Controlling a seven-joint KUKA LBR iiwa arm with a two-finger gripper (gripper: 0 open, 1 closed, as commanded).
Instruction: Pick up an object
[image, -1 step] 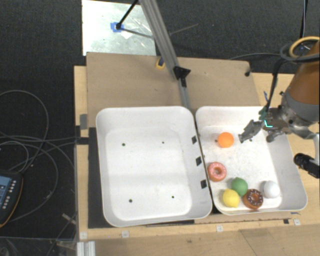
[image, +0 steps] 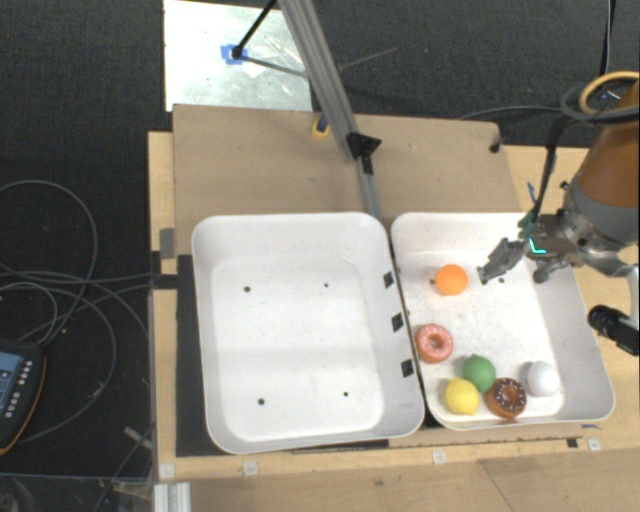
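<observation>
Objects for picking are all in the right bin (image: 590, 330), the one the end effector (image: 497, 267) hangs over. Closest to it is the orange ball (image: 451, 279), sitting just to its left and a touch lower in the picture, near but apart from it as far as I can see. Further down from the end effector, toward the near edge of that bin, there's a pink frosted donut (image: 434, 343) by the bin's left wall, then a cluster: a green ball (image: 480, 371), a lemon (image: 461, 396) touching it, a chocolate donut (image: 506, 398) right beside those two, and a white ball (image: 543, 379) next to the chocolate one.

End effector state: honestly can't tell whether it's clenched or released, it's just a dark pointed shape from this angle. Nothing looks to be caught in it.

The arm (image: 605, 190) comes in from behind the end effector on the right, grey with that orange section above the wrist. Way off to the end effector's left is the left bin (image: 290, 240), sitting flush against the right one. Both are on the table (image: 430, 160), and a grey pole (image: 330, 75) slants up beyond them.
</observation>
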